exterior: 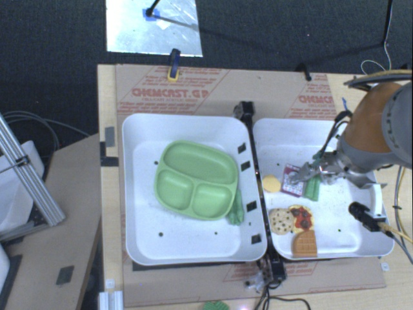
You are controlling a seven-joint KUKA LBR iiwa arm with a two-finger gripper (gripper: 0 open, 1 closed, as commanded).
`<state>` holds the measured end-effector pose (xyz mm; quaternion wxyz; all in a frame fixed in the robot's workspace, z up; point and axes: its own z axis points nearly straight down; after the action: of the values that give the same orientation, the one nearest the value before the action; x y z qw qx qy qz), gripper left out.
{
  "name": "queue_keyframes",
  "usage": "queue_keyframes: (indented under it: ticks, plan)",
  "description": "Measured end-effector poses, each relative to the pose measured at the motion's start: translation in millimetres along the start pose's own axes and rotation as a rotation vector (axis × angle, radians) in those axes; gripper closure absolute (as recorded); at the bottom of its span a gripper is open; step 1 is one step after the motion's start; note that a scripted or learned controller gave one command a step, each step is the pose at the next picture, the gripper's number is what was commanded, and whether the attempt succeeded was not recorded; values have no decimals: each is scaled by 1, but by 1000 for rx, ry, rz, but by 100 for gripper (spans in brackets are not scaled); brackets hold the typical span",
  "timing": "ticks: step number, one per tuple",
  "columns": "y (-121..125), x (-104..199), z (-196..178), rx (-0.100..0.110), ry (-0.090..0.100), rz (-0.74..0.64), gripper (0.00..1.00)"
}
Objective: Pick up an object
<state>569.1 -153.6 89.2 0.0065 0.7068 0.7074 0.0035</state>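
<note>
The right bin [341, 239] holds several small toy foods. My gripper [301, 179] hangs low in the middle of this bin, reaching in from the right. It sits right over a pink-and-white packet [290, 172] and beside a green stick-shaped piece [313, 190]. A yellow round piece [271, 185] lies just left of the packet. Nearer the front edge are a chocolate-chip cookie [280, 220], a red-and-dark piece [301, 217] and a brown waffle piece [305, 243]. Nothing is seen lifted off the bin floor.
The left bin [139, 237] holds a light green divided plate [195, 179], with a small green item [236, 210] at its right edge against the divider. The grey and orange arm [377, 131] covers the right bin's far right side. A black part [362, 216] juts out there.
</note>
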Motion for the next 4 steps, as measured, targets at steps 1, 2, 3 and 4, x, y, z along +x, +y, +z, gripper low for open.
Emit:
queue_keyframes:
  ticks: [1, 2, 3, 4]
  plan:
    - [0, 0, 0, 0, 0, 0, 0]
    - [0, 0, 0, 0, 0, 0, 0]
    - [6, -27, 0, 4, 7, -1, 0]
    - [1, -28, 0, -2, 2, 0, 0]
